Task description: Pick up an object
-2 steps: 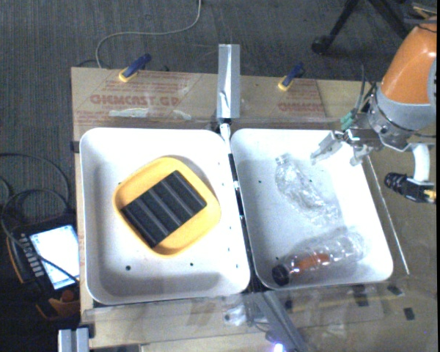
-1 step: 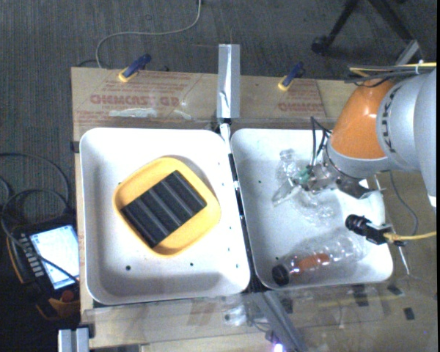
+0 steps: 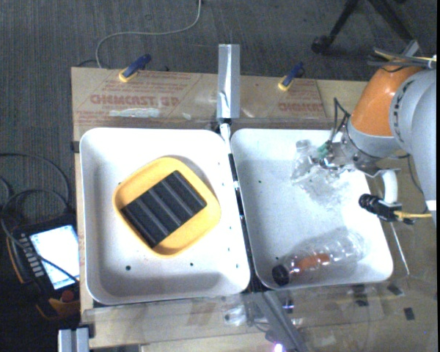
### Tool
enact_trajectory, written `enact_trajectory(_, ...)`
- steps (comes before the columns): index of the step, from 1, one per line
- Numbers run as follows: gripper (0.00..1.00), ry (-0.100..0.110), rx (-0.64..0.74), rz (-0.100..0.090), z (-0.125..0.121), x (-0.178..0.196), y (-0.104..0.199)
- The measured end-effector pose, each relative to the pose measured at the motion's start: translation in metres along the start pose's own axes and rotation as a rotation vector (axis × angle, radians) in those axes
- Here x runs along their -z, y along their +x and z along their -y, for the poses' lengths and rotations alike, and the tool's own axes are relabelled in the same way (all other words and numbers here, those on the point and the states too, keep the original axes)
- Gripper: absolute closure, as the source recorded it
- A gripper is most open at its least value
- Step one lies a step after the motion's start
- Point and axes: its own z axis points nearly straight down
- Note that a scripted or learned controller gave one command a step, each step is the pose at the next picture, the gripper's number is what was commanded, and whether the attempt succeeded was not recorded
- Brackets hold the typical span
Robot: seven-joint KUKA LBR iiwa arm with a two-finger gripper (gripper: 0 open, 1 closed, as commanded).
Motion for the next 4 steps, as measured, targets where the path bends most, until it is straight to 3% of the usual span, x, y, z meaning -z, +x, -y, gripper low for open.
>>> enact_trajectory(1, 0.0, -0.005, 0.218, 0.013, 0.023, 0.001, 0.014)
enact_trajectory(2, 0.0, 0.008, 0.172, 0.006, -0.035, -0.001, 0.009)
enact_trajectory(3, 0.0, -0.002, -0.161, 0.006, -0.013, 0.0, 0.009)
enact_trajectory(4, 0.0, 0.006, -0.025, 0.009, 0.065, 0.103, -0.006)
